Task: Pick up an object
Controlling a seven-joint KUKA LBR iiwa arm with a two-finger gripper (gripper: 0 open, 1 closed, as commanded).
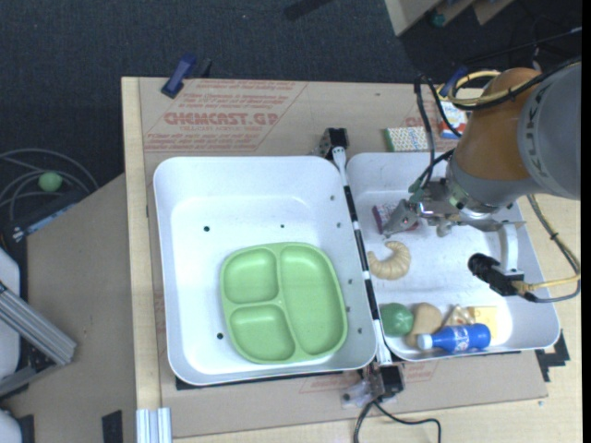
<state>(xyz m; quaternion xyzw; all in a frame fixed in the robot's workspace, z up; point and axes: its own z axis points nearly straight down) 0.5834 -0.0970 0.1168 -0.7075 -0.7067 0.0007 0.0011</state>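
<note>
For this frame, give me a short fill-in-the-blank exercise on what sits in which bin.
1. The green divided plate lies in the ____ bin as the camera sees it.
2. That plate has ____ compartments.
3. The blue bottle lies on its side near the right bin's ____ edge.
4. The hand hangs over the ____ bin, above the croissant.

Missing words: left; three; front; right

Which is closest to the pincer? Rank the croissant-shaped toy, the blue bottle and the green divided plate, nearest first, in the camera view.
From the pincer in the right bin:
1. Croissant-shaped toy, just below it, right bin, by the divider.
2. Blue bottle, lying at the right bin's near edge.
3. Green divided plate, across the divider in the left bin.
</note>
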